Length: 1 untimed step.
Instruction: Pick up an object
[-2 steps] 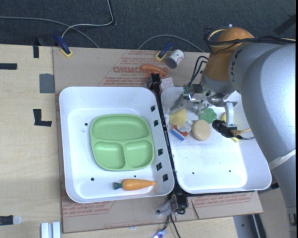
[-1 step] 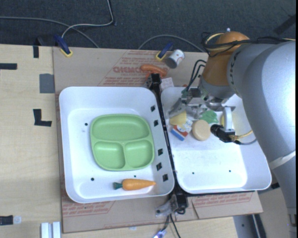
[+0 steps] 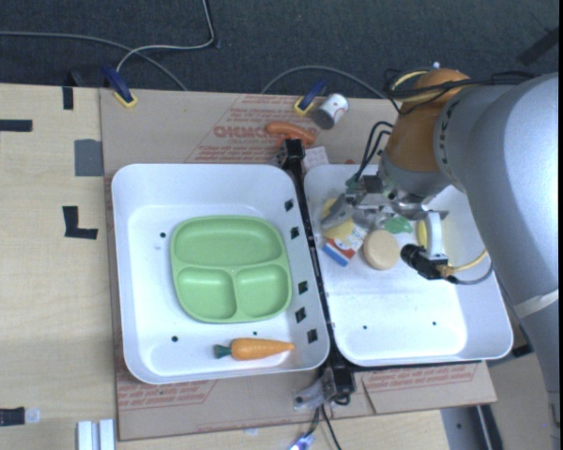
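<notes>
My gripper (image 3: 361,204) is low in the right bin (image 3: 422,331), at its far left corner, over a small heap of toys. The heap holds a beige round piece (image 3: 380,250), a red, white and blue piece (image 3: 338,249), a yellow piece (image 3: 343,230) and a green piece (image 3: 400,223). The gripper's body hides part of the heap, and I cannot see whether anything is between its tips. In the left bin (image 3: 141,251) lie a green divided plate (image 3: 231,267) and, near the front wall, an orange carrot (image 3: 253,349).
The grey arm (image 3: 507,176) with its orange band (image 3: 422,129) covers the right bin's far right side. A black cable end (image 3: 422,261) hangs beside the beige piece. An orange toy (image 3: 289,130) and a small grey cylinder (image 3: 330,110) lie on the cardboard behind the bins.
</notes>
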Tool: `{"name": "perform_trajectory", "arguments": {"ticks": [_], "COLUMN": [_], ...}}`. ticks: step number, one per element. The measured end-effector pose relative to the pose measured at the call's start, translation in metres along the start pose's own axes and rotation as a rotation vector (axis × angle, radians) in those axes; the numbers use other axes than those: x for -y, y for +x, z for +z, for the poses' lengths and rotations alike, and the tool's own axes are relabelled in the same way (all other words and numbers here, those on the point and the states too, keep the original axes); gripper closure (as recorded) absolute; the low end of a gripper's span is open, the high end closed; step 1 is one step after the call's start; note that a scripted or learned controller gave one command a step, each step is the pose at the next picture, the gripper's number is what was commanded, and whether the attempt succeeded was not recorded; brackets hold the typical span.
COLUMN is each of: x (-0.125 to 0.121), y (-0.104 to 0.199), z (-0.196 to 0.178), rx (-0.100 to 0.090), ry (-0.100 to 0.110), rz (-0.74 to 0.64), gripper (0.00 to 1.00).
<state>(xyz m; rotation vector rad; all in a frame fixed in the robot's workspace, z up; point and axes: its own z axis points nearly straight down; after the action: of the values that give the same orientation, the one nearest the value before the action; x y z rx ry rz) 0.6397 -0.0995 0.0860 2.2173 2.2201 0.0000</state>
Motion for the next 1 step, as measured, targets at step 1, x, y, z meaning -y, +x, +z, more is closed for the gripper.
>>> {"name": "perform_trajectory", "arguments": {"ticks": [1], "x": [-0.0016], "y": [-0.0040], "z": [0.0000], "rx": [-0.002], "ry": [0.000], "rz": [-0.001], "gripper": [0.00]}}
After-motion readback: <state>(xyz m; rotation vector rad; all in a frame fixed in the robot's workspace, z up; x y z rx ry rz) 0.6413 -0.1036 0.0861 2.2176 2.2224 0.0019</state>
